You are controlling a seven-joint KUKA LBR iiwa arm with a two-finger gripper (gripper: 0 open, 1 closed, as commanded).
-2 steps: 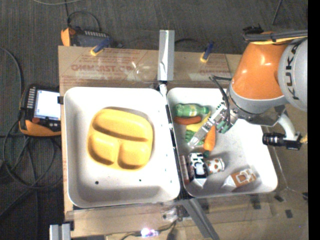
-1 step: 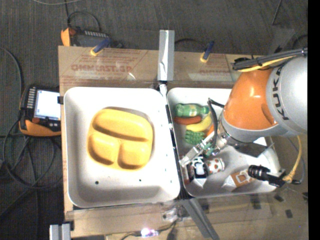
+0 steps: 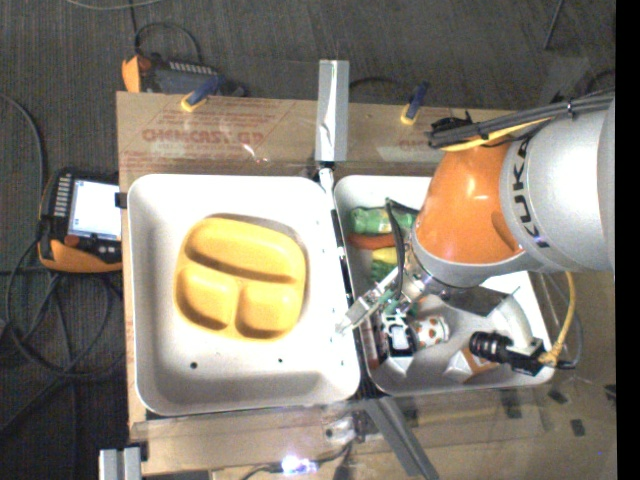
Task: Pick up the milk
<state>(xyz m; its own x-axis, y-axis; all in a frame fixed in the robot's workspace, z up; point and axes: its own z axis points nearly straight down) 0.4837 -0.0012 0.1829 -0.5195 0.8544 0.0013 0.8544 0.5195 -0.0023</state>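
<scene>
Hovering hand [image 3: 392,313] over right bin [image 3: 532,308]; milk orientation unclear.

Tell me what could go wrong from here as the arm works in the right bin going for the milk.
1. The arm covers much of the right bin, so I can't make out the milk; a wrong grab seems possible.
2. The gripper sits low among crowded items near the bin's left wall; it may nudge the green item.
3. The yellow tray in the left bin looks safe.
</scene>
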